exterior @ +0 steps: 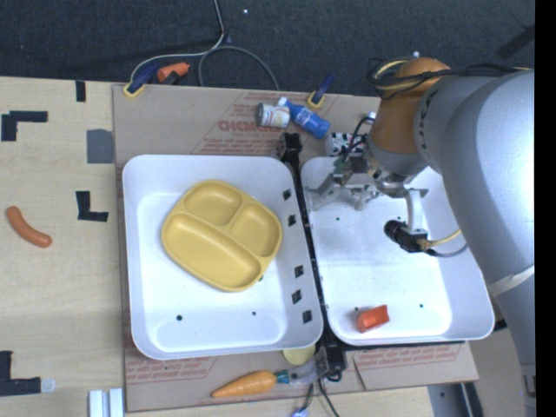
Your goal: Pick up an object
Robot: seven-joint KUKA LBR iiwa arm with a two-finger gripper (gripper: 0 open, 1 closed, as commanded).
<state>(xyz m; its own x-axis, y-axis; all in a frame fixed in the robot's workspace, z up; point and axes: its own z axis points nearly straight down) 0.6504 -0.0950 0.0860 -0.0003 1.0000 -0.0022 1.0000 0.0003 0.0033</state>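
A: As far as can be judged, nothing has been picked up yet. The end effector [354,183] is seen low in the right bin [469,315], at that bin's far edge near the divider between the two bins. No object is seen between its fingers.

B: Open or closed?

A: It cannot be told. The tip is cluttered with cabling and brackets, and the wrist is stacked above it.

B: Where are the candidates?

A: One small orange-red block [373,318] is lying in the right bin near its front edge, well apart from the end effector. A yellow divided plate [222,233] is resting flat in the left bin [139,259], roughly centred. Neither is touched by the arm.

B: Anything outside the bins?

A: A carrot [245,384] is lying at the front edge of the worktop [52,320], just beside the bins. A sausage [29,227] is lying near the left edge. A blue-and-white bottle-like item [295,116] is lying at the far edge behind the bins. These are probably out of play.

B: So the status?

A: Approach only, by this judgement. Grasp, closure on an object and lift are all left to be done. The block is judged the nearest target, so a move toward the bin's front edge would be needed.
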